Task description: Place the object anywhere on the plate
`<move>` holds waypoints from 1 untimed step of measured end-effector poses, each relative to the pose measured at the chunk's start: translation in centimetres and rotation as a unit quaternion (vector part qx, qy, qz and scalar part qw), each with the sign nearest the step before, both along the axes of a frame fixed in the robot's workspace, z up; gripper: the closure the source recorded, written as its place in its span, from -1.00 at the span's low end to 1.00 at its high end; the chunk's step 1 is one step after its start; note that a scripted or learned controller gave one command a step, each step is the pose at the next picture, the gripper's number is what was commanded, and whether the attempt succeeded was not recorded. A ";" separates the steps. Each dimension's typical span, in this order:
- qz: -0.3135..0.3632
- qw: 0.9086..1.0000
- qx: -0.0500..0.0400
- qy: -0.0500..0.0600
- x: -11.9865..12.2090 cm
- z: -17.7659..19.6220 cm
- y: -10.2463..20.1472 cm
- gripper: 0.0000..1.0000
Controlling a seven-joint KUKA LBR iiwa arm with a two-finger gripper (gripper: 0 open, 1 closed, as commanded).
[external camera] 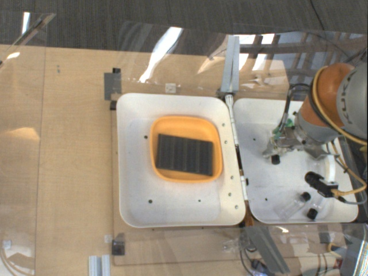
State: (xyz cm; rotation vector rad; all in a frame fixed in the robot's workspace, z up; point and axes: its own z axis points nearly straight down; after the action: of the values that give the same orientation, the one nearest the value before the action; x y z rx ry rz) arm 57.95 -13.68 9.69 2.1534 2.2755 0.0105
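Note:
An orange plate (185, 128) with rounded corners lies in the middle of the left bin (135, 171). A dark ribbed rectangular slab (185, 155) rests flat on it and covers most of its centre. My gripper (275, 154) hangs low over the right bin (256, 183), near its left-centre, well apart from the plate. Nothing shows in its grasp.
A raised divider (236, 154) separates the two bins. A clear, hard-to-make-out item with small black ends (299, 204) lies near the right bin's front right corner. The arm's orange-banded body (330, 96) looms over the right bin's far right side.

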 end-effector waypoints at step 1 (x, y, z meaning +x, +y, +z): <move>-0.017 1.000 0.001 0.002 -4.8 8.9 10.0 1.00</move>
State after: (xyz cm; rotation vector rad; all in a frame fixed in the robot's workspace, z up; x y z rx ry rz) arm 53.10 -3.69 18.57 2.1955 2.2410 0.0077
